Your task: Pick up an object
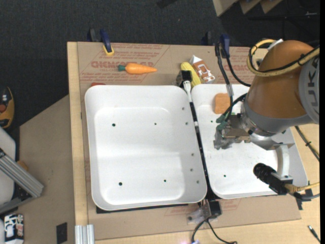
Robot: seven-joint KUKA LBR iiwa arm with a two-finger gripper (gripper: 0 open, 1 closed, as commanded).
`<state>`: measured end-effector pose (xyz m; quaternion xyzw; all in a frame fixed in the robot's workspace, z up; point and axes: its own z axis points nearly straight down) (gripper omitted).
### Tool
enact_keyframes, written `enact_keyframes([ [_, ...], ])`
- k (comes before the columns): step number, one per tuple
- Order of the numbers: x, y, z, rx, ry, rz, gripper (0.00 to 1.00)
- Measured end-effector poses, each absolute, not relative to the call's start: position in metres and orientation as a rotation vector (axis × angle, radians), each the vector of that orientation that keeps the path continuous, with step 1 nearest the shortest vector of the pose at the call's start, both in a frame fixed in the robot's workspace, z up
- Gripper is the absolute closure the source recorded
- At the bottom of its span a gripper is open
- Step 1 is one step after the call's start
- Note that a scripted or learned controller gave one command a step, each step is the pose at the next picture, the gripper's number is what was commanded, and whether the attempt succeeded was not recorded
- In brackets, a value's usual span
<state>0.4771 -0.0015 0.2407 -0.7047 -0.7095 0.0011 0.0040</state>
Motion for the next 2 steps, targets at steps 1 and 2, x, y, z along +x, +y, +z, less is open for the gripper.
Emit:
enact_keyframes([
  [1, 0.563, 0.064, 0.316, -2.218, -2.238, -0.019, 1.00],
  [2, 0.526, 0.128, 0.309, -2.209, -2.227, 0.003, 1.00],
])
